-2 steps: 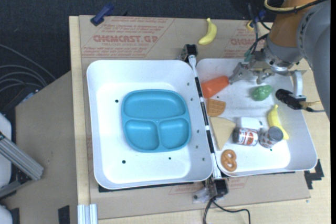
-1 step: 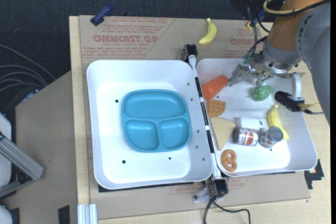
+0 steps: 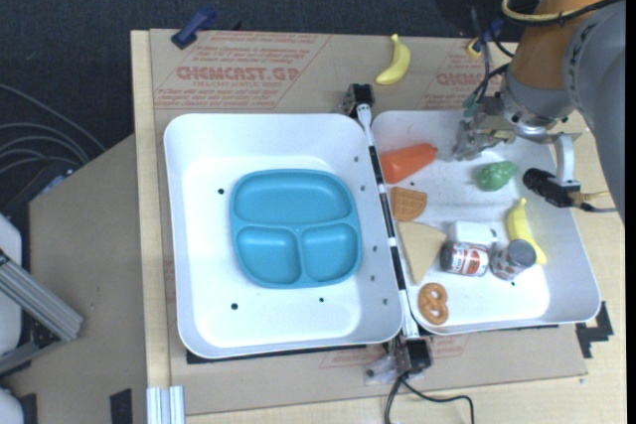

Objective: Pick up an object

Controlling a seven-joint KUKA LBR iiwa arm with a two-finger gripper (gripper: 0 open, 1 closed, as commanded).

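From my seat I see the arm (image 3: 571, 45) reaching in from the right, its orange band over the far right corner of the right bin (image 3: 566, 253). The gripper (image 3: 477, 139) hangs low over the far part of that bin, just beside the green object (image 3: 494, 176) and a little to the right of the orange carrot-shaped piece (image 3: 407, 161). I cannot tell how the gripper is set at this angle, and I see nothing in it.

The pickable things all lie in the right bin. The orange piece sits against the bin's left wall, near the divider. Below it lies a waffle-like tan piece (image 3: 407, 205). The green object rests toward the bin's far right. A yellow banana (image 3: 519, 228) lies by the right side, next to a grey-capped item (image 3: 517, 257) and a small can (image 3: 465, 259) lying on its side with a red label. A white piece (image 3: 472, 233) touches the can from above. A pretzel (image 3: 432, 302) sits in the near left corner.

The left bin (image 3: 199, 243) holds a blue divided tray (image 3: 294, 225) with three compartments.

A second banana (image 3: 395, 63) lies on the tabletop (image 3: 258, 74) beyond the bins, well apart from the gripper.
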